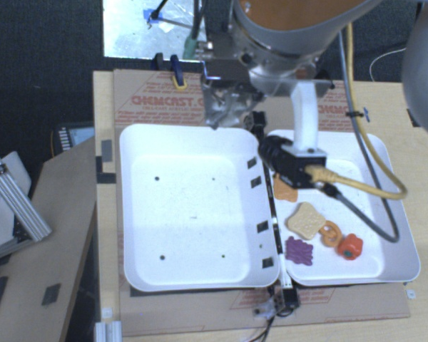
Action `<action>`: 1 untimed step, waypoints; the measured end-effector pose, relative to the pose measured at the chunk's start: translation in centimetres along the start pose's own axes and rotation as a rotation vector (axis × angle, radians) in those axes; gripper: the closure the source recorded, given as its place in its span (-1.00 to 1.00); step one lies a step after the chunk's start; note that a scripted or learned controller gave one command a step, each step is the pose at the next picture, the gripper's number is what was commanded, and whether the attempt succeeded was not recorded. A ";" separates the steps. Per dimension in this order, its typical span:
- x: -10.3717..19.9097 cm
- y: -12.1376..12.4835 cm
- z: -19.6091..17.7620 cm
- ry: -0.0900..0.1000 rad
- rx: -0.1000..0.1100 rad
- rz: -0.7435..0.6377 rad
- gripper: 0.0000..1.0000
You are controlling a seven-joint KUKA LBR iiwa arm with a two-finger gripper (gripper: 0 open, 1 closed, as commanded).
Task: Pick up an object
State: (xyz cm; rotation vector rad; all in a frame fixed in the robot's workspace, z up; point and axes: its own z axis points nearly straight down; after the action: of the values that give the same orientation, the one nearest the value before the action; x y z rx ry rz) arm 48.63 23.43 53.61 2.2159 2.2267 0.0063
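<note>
End effector hangs at the far edge of the two bins, over the far right corner of the left bin and close to the seam where the bins meet. Whether it is released or clenched cannot be told from this angle, and nothing can be seen gripped in it. The grey arm with its orange band rises from it toward the top of the view.

All the small toy foods lie in the right bin, well apart from the end effector. Nearest it is an orange piece, partly covered by the robot's own hardware, so its shape is unclear. Farther toward the near edge lies a tan toast slice. An orange pretzel-like ring sits just beside the toast on its right. A red-orange fruit with a green top rests beside the ring. A purple grape bunch lies below the toast, close to the seam.

Small black clips run down the seam between the bins. Both bins rest on a cardboard sheet printed with red lettering, which lies on the pale worktop. A blue clamp grips the sheet's far edge.
</note>
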 end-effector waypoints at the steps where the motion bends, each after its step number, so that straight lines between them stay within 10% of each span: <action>1: 0.0 0.0 0.1 -0.001 0.002 0.000 -1.00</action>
State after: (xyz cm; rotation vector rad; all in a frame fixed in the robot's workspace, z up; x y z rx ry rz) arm 48.63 23.43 53.51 2.2163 2.2268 0.0034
